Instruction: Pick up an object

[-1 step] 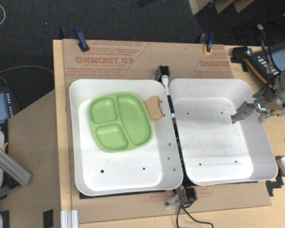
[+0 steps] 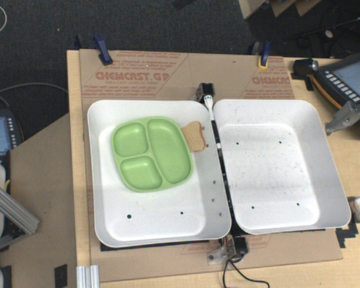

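Observation:
A green divided plate (image 2: 152, 153) with three compartments lies in the left white bin (image 2: 150, 221), toward its back half. A small tan, cracker-like piece (image 2: 194, 137) rests against the plate's right rim, close to the wall shared by the two bins. The right white bin (image 2: 276, 161) has only dark specks on its floor.
Both bins sit on a brown cardboard sheet (image 2: 138, 74) clamped at the back by a blue clip (image 2: 102, 50) and a yellow-blue clip (image 2: 264, 54). A black connector (image 2: 205, 92) sits at the back between the bins. A tablet-like device (image 2: 342, 86) lies at the right edge.

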{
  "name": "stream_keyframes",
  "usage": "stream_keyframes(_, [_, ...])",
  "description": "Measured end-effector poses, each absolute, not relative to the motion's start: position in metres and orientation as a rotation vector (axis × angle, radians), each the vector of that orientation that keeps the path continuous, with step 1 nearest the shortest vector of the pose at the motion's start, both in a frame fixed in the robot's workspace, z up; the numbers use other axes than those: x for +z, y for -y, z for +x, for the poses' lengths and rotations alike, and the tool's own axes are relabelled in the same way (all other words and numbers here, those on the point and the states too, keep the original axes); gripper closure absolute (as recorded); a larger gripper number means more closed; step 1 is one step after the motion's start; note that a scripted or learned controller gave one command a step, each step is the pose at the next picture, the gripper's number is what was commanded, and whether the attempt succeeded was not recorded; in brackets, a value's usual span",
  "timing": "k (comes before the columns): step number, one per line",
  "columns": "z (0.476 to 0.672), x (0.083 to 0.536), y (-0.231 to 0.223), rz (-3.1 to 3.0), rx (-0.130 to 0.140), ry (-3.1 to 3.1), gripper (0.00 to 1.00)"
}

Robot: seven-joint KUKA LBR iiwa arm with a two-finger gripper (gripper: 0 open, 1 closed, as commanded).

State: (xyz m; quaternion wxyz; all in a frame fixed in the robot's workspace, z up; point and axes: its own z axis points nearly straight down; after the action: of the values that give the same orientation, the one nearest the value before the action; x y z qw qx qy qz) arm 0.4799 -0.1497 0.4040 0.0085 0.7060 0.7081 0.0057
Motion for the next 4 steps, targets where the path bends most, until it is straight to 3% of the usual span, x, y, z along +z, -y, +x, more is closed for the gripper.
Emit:
stream_keyframes(1, [0.48, 0.545, 0.133, 2.205, 0.017, -2.212, 0.0])
stream_keyframes(2, [0.479, 0.51, 0.003, 2.208, -0.002, -2.242, 0.0])
stream_keyframes(3, [0.479, 0.537, -0.065, 2.21, 0.009, -2.229, 0.0])
stream_keyframes(4, [0.48, 0.546, -0.06, 2.217, 0.008, -2.219, 1.0])
